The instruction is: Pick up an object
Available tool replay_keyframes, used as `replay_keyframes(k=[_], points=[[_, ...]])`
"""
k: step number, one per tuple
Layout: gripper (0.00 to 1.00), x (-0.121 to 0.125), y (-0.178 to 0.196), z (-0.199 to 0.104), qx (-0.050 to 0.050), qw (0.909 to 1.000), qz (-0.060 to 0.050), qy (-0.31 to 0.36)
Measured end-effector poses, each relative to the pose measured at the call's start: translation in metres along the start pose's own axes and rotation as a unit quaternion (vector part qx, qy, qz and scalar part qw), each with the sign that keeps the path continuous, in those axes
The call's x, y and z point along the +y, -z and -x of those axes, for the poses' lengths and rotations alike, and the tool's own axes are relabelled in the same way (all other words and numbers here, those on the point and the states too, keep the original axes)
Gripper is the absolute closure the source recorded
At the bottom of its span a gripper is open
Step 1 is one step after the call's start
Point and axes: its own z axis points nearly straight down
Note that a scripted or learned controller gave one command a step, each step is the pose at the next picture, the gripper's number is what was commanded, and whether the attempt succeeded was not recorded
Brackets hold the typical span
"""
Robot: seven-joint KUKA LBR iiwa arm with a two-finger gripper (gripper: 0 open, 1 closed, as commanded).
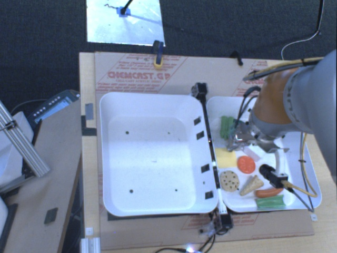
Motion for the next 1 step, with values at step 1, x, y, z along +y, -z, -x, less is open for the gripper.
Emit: replay_keyframes(k=[1], points=[[1.0,0.0272,0.1067,-0.0484,0.0,1.0,0.005,0.003]])
